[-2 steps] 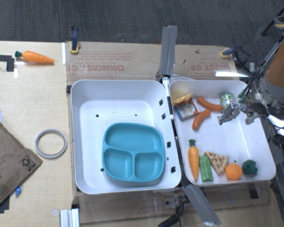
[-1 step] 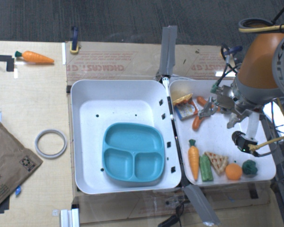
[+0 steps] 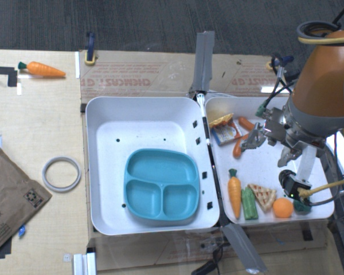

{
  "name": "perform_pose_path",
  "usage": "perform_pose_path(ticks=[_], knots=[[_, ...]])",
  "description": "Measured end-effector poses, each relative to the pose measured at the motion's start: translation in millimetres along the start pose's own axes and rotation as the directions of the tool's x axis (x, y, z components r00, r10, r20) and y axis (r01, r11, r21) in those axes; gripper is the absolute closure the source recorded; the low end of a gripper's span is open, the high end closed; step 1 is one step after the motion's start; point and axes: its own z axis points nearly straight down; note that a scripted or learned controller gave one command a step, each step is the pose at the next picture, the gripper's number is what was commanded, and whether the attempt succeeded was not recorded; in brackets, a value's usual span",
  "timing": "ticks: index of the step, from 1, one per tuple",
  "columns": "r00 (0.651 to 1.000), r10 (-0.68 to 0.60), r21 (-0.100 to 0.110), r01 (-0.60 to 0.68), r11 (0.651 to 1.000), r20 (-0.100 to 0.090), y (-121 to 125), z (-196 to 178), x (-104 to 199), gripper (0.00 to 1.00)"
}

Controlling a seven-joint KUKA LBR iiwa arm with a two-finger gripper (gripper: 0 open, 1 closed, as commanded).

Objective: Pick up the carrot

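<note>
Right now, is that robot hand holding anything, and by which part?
Cannot be told. The gripper hovers beside a small orange-red piece in the right bin; the carrot lies apart, untouched.

Both white bins (image 3: 97,171) look like smooth, slightly glossy plastic, as does the blue divided tray (image 3: 161,184). The bench (image 3: 28,130) appears pale matt wood, the carrot (image 3: 234,197) smooth plastic.

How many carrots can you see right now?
2. One orange carrot with a green top lies in the right white bin, beside a green vegetable piece. Another orange carrot lies on the bench, far left. The arm may hide more.
</note>
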Motion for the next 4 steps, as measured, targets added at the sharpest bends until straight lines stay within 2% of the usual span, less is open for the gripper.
perform_pose_path(ticks=[1,2,3,4], knots=[[0.988,-0.157,0.002,0.157,0.988,-0.002,1.6,93.0,-17.9,0.0],[0.999,-0.035,0.001,0.035,0.999,-0.002,10.0,92.7,-35.6,0.0],[0.928,-0.373,0.0,0.373,0.928,-0.003,2.1,92.4,-17.3,0.0],[0.928,-0.373,0.0,0.373,0.928,-0.003,2.1,92.4,-17.4,0.0]])
